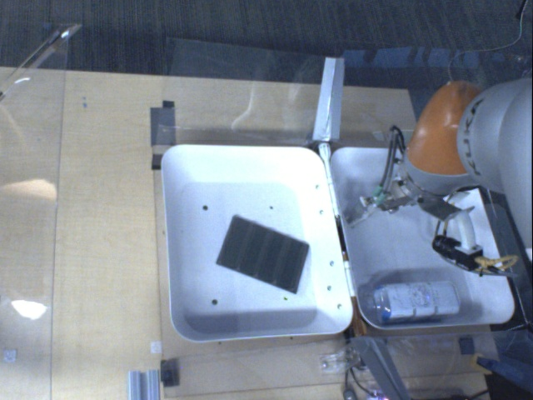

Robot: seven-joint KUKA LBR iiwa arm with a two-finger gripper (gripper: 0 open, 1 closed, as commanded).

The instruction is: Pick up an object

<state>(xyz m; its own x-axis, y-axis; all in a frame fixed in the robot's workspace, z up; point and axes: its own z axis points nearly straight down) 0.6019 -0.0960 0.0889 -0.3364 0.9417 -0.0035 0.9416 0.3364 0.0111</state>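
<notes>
On the table, my left bin (250,161) holds a dark ribbed pad (262,253) lying flat and askew. In my right bin (366,169), a plastic bottle (415,300) lies on its side near the front wall. My claw (376,198) hangs above that bin's back part, well apart from the bottle.

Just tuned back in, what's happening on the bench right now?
The arm is reaching over the right bin, its gripper down near the bin's upper left part. Nothing shows between its fingers. A clear plastic bottle lies on its side at the near end of that bin, apart from the gripper. In the left bin a dark flat pad lies untouched. No pick has been made yet.
</notes>
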